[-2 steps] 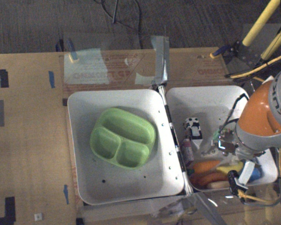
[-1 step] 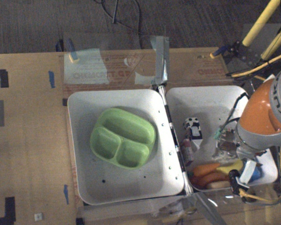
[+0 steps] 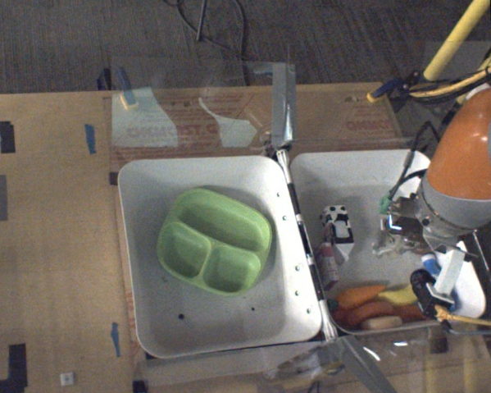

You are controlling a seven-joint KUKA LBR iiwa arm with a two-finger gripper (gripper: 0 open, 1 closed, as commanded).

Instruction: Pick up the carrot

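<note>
I'm looking down on a tan bench (image 3: 52, 267) carrying two white bins; dark floor is showing beyond. One green divided tray (image 3: 215, 241) is lying in the left bin (image 3: 145, 320). The carrot (image 3: 361, 295) is resting among toy foods along the right bin's (image 3: 343, 174) near wall. The gripper (image 3: 395, 239) is hovering above; its opening I cannot tell.

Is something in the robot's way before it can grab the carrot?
Nothing visible sits between them. The carrot lies in the right bin, near its front edge, squeezed among other toy food: a yellow piece touches its right end and a reddish piece lies just in front. The gripper is up and to the right, with bare bin floor between.
</note>
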